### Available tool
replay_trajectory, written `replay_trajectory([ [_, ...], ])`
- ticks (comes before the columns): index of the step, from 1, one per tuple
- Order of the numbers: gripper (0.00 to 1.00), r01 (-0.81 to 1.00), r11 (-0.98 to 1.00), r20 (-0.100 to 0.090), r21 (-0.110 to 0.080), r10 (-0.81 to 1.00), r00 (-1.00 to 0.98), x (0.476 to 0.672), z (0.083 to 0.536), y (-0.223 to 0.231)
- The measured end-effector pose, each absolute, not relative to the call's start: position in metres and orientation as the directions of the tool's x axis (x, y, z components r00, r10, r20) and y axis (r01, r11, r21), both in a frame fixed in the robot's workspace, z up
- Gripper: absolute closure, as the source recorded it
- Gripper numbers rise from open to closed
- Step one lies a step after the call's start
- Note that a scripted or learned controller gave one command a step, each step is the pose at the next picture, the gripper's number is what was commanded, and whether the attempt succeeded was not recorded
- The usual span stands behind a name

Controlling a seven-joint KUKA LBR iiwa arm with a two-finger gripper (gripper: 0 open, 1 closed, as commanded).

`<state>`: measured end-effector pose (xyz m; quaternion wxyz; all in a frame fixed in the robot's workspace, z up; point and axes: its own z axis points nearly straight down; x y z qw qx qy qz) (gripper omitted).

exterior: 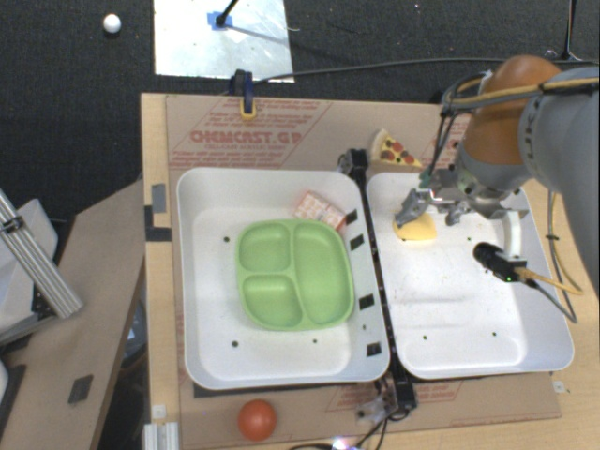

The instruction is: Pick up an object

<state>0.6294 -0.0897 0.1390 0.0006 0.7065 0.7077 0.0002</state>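
A pale yellow wedge [421, 232] lies in the upper left part of the right bin [469, 345]. My gripper [429, 216] hangs just above it, coming in from the right. It is open, with one finger by the wedge's left end and the other past its right end. Nothing is held between them. The left bin [206, 345] holds a green divided plate [294, 274] and a pink patterned block [321, 209] against its far wall.
A toy pizza slice [395, 150] lies on the bench behind the right bin. An orange ball [256, 419] sits in front of the left bin. A black divider [367, 251] with clips runs between the bins.
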Motion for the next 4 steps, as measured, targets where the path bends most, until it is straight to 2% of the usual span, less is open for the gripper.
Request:
replay_trajectory([
  [1,0.00,1.000,0.001,0.000,-0.001,1.000,-0.001,0.629,0.087,-0.089],
  [2,1.00,1.000,0.001,0.000,0.004,1.000,-0.001,0.631,0.101,-0.089],
  [4,1.00,1.000,0.005,0.000,0.005,1.000,-0.005,0.625,0.202,-0.078],
])
